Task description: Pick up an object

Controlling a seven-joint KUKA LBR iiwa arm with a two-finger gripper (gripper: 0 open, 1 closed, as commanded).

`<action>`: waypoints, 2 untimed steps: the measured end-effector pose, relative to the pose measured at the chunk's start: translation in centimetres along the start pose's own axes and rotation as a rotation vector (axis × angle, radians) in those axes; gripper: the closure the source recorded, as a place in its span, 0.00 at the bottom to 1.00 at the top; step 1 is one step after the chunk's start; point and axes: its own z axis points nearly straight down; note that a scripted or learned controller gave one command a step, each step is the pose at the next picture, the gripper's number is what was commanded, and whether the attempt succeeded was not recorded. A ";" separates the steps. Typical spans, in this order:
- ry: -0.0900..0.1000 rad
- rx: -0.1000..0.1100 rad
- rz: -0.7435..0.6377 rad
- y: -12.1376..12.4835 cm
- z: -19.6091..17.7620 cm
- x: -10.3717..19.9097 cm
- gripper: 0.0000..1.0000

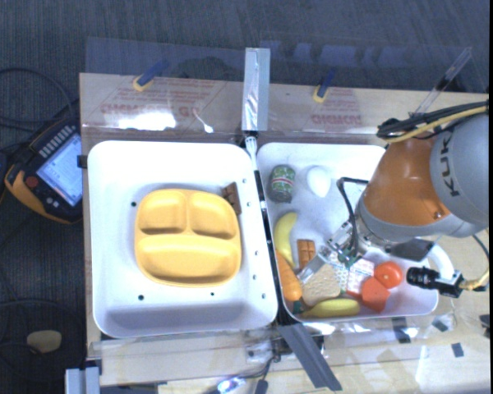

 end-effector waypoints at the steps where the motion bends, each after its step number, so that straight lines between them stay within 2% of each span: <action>1: -0.001 0.003 0.201 4.1 0.8 -3.5 0.00; 2: 0.006 0.014 0.337 2.8 -3.4 -4.2 0.00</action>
